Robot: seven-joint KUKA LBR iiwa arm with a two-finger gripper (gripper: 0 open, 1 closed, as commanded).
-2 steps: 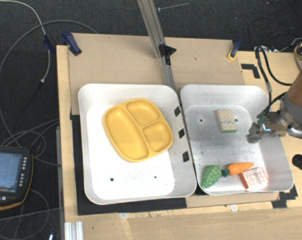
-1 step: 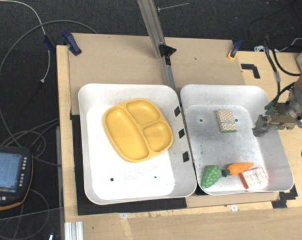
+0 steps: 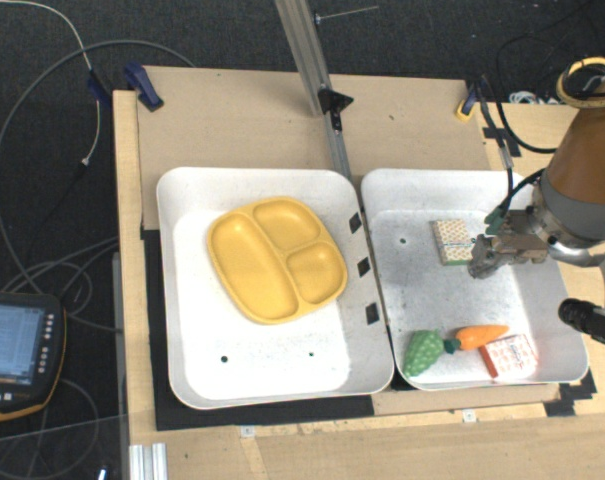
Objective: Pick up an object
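Carrot toy (image 3: 452,344): we are seeing it lying flat in the lower part of the right bin (image 3: 402,203), long axis running left to right, leafy green end pointing left, orange root pointing right.
Look: orange body, bumpy green top; its orange tip is lying just beside a small red and white box (image 3: 509,356).
Arm: we are watching it reaching in from the right of the frame, orange band above the grey wrist.
Gripper (image 3: 485,258): it is hovering beside a speckled card (image 3: 450,240) in the upper right bin; we cannot tell its state.
Left bin (image 3: 177,203): it is carrying a yellow divided plate (image 3: 276,258).
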